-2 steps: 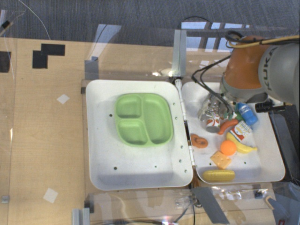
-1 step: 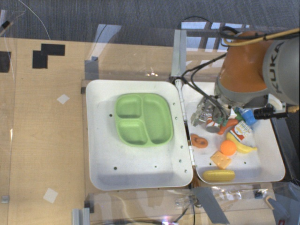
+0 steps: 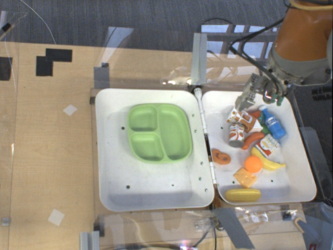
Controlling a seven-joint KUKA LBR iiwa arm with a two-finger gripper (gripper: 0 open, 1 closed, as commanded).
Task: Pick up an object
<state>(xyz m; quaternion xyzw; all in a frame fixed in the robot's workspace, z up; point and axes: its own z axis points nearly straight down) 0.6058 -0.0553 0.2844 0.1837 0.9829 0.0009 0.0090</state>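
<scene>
My gripper (image 3: 244, 102) hangs over the back of the right bin (image 3: 302, 191), just above a white and orange carton (image 3: 242, 120). Nothing shows between its fingers. Below the carton lie a can (image 3: 237, 135), a red sausage (image 3: 253, 139) and a small packet (image 3: 267, 145). A blue bottle (image 3: 273, 125) lies to the right of the carton. Nearer the front sit an orange (image 3: 253, 163), a banana (image 3: 269, 162), a cracker (image 3: 245, 177) and a yellow corn-like piece (image 3: 242, 194). A brown pretzel-like piece (image 3: 221, 158) lies at the bin's left wall.
The left bin (image 3: 114, 191) holds a green divided plate (image 3: 158, 132). A grey post (image 3: 199, 56) stands behind the seam between the two bins. The arm's orange band (image 3: 307, 22) rises at the upper right.
</scene>
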